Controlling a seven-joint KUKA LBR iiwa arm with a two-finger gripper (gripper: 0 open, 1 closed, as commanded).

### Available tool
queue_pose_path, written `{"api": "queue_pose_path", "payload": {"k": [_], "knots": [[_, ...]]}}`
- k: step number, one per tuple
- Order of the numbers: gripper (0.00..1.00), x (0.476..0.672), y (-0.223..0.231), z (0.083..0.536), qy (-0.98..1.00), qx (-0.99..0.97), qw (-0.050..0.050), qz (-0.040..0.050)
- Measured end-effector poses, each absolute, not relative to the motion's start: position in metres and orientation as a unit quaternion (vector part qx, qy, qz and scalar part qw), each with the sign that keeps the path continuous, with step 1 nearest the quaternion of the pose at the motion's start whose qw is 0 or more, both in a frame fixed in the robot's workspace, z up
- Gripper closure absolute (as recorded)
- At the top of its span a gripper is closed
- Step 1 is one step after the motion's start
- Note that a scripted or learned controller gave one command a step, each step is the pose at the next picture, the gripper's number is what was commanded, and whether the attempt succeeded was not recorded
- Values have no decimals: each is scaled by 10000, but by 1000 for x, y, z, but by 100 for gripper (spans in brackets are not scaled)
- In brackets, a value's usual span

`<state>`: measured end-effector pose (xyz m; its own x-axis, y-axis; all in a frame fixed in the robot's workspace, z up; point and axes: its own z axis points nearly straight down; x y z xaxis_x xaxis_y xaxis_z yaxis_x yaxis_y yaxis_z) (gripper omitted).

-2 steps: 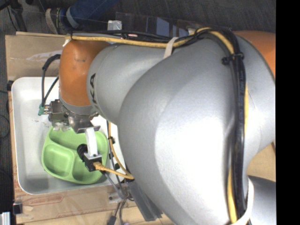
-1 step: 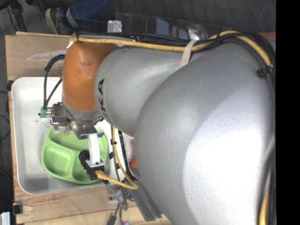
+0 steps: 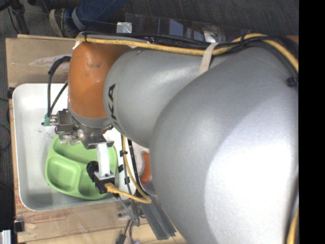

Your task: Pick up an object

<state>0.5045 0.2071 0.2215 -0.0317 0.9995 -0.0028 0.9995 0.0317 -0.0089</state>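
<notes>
The arm (image 3: 213, 136) hangs low over the green dish (image 3: 66, 174) in the white bin (image 3: 25, 136), reaching to grab. Next comes a firm grip, then a lift.

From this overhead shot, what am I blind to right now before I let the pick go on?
- Gripper: its fingertips are hidden under the wrist, so any grasp is unknown.
- Green dish: its upper and right parts are covered by the arm.
- Orange object: a sliver shows beside the arm; unidentifiable.
- Right bin: covered by the arm.
- Left bin: its right side is hidden.
</notes>
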Motion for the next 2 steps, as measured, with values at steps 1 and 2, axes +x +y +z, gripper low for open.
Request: {"api": "queue_pose_path", "payload": {"k": [1, 2], "knots": [[100, 505, 208, 230, -7207, -6932, 27, 55], [100, 541, 180, 161, -7224, -6914, 13, 39]]}}
